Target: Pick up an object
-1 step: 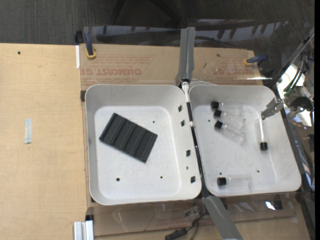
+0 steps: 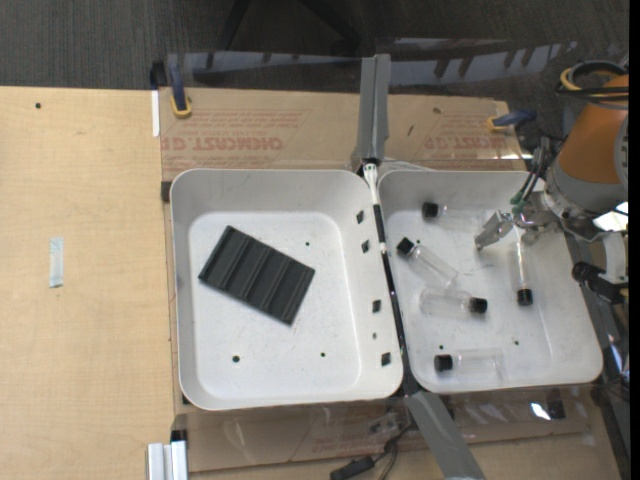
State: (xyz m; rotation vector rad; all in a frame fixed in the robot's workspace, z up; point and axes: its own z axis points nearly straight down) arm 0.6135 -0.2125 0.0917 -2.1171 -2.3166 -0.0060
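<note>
My gripper (image 2: 497, 228) hangs low over the far right part of the right bin (image 2: 590, 363), reached down from the arm with the orange band (image 2: 600, 138). Several clear vials with black caps lie in this bin: one (image 2: 430, 261) near its left wall, one (image 2: 452, 305) in the middle, one (image 2: 470, 365) at the front. Another vial (image 2: 521, 268) lies just to the front right of the gripper. A loose black cap (image 2: 430, 209) sits at the back. A dark ribbed rectangular block (image 2: 257, 274) lies flat in the left bin (image 2: 185, 368).
A grey metal divider post (image 2: 374, 108) stands behind the seam between the bins. Cardboard (image 2: 250, 138) lines the bench behind them. A wooden tabletop (image 2: 80, 268) extends to the left. Cables and clamps (image 2: 510, 121) crowd the far right corner by the arm.
</note>
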